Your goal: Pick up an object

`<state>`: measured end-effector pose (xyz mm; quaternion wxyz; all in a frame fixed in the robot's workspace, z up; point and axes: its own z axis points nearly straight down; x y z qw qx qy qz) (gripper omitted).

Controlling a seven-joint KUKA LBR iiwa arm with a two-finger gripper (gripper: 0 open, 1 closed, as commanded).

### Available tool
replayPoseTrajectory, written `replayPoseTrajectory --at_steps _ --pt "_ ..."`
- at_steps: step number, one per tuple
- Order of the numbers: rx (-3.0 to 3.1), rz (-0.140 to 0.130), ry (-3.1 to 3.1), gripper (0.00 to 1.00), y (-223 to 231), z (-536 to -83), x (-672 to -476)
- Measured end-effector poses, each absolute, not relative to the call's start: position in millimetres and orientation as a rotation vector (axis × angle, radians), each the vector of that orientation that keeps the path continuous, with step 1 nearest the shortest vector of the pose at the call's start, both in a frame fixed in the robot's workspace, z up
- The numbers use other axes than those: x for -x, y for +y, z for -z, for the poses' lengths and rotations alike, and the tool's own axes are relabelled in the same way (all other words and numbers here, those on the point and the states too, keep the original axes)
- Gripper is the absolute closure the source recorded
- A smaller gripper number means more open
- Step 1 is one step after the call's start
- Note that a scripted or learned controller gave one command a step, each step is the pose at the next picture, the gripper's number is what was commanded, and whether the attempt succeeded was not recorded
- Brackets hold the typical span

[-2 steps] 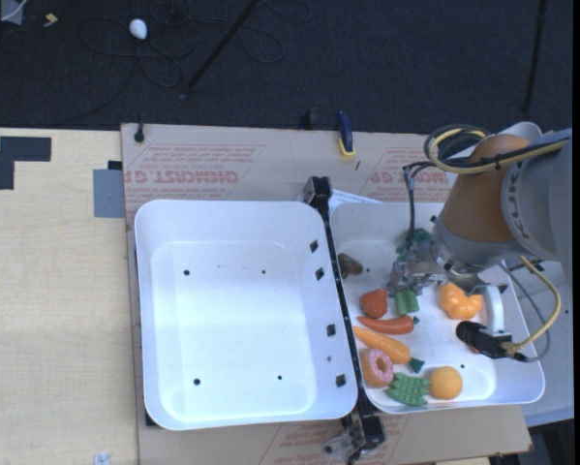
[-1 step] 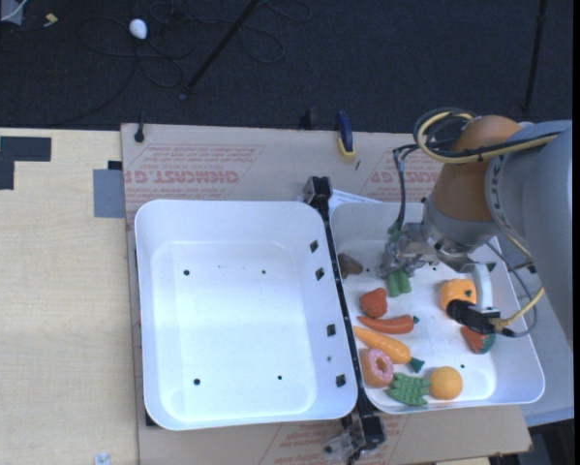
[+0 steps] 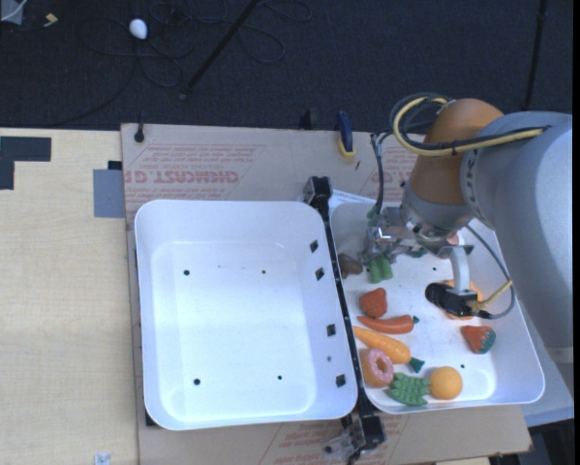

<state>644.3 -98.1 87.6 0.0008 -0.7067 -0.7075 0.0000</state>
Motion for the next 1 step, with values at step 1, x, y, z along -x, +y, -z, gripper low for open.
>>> replayPoseTrajectory --at_steps 1 --pt "2.222 -0.006 -2.214 1.0 -119.0 -87.9 -570.1"
